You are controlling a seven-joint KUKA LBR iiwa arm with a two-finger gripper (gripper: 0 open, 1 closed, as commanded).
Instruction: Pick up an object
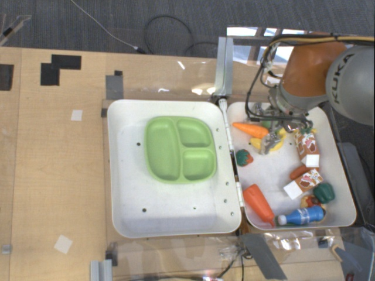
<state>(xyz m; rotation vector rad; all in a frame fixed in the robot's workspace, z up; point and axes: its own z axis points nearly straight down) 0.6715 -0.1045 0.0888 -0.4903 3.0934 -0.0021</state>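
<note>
The orange plastic toy carrot (pixel 249 129) lies in the upper left part of the right shallow white bin (pixel 347 206), pointing toward the bin's left wall, and the gripper (pixel 270 140) hovers just beside its right end, over a small yellow toy (pixel 281 136) and a bit of green. Whether the metal fingers (pixel 267 144) are spread or closed cannot be told, since the wrist hides them from above, and nothing can be seen between them. Above the gripper rises the grey arm with its orange band (pixel 309 68), reaching in from the right with dark cables looped around the wrist. Near the carrot, lower left, sits a small red and green strawberry-like toy (pixel 243 157). To the right of the gripper lie a printed snack packet (pixel 307 146) and a second one (pixel 307 180) lower down, with a dark green round toy (pixel 323 192) beside it. Along the bin's bottom are a larger orange-red carrot-shaped toy (pixel 258 202) and a blue plastic bottle (pixel 302 216) lying on its side. The left white bin (pixel 135 215) holds a light green divided plate (pixel 180 148) with three compartments. Both bins rest on the wooden bench (pixel 53 174).
</note>
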